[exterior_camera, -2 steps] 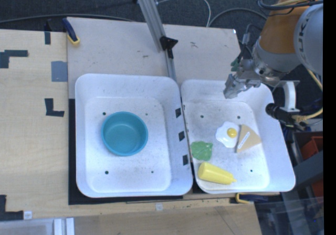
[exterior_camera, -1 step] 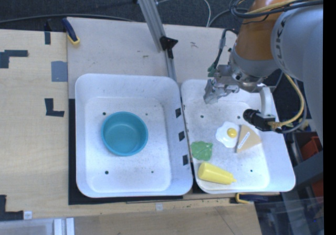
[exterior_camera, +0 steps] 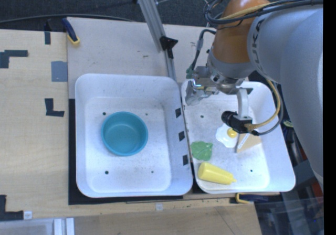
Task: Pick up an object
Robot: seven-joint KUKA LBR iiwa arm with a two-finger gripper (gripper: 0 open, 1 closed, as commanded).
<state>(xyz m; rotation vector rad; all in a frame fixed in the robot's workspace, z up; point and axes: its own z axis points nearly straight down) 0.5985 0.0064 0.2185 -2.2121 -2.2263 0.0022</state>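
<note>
1. Firstly, nearest to the camera lies the yellow piece [exterior_camera: 215, 174]. It is to the right of the blue bowl [exterior_camera: 124, 133] and a little closer to us, on the floor of the right bin [exterior_camera: 278, 176]. It is smooth and cone-like, on its side, with the narrow end pointing away from the bowl. I think it could roll under a poor grip.
2. Just behind it, also right of the bowl, is the green piece [exterior_camera: 201, 150]. It is small, flat and leaf-like, so probably hard to take.
3. Further right of the bowl lies the white and yellow piece [exterior_camera: 228, 136], also flat, touching a pale wedge [exterior_camera: 249, 142].
4. The bowl itself stands upright, alone in the left bin [exterior_camera: 84, 124].
5. Farthest, beyond the bowl and to its right, the gripper [exterior_camera: 193, 94] hangs over the far corner of the right bin, apart from every piece. Whether it is apart or together, I cannot tell.
6. In my judgement the step is the approach, and the pick is not yet made. The next move calls for travelling toward the camera until above one piece, then descending and closing around it.
</note>
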